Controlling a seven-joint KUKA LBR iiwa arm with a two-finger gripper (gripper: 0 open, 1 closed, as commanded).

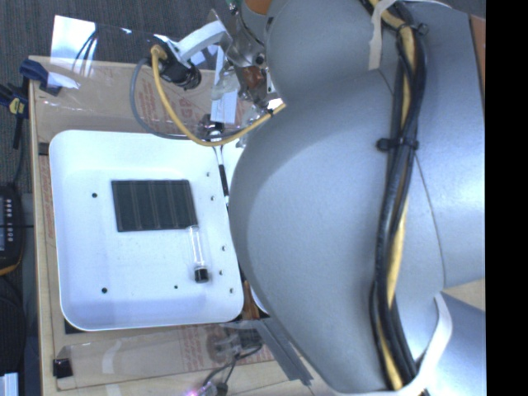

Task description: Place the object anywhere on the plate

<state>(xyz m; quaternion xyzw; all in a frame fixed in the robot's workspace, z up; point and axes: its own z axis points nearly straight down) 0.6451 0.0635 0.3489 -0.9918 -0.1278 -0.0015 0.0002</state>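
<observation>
Gripper state cannot be determined. Small clear tube with black cap lies beside dark ribbed rectangular plate; recommend a centred descent along the tube's axis.

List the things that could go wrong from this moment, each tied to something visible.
1. The clear tube with a black cap looks round and thin; it may roll or slip when grasped.
2. It lies just off the dark ribbed plate, so a nudge could push it away.
3. The arm blocks much of the camera's view.
</observation>
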